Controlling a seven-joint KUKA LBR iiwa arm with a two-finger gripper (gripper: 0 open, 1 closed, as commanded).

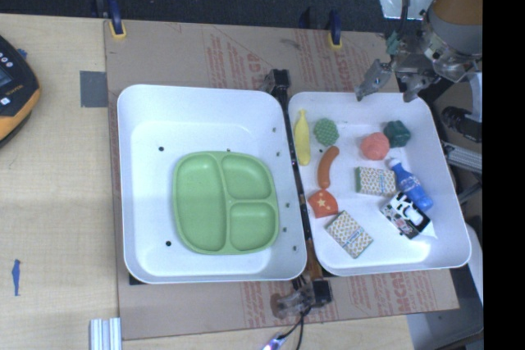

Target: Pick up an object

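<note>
Hand (392, 84) sits over the far rim of the right bin (459, 254), fingers spread wide, nothing between them.

All loose items lie in the right bin. Landmark: the red ball (376, 146).
- dark green block (398, 132): just beside the ball, on its arm side, closest item to the hand
- green knobbly ball (326, 131): toward the left bin from the ball
- yellow banana (303, 138): beyond that, at the bin's inner wall
- orange sausage (327, 165): near-left of the ball
- blue bottle (409, 184): nearer the camera than the ball
- patterned box (376, 180): just beside the bottle

Left bin (135, 201) holds a green divided plate (225, 202), well apart from the ball.
</note>
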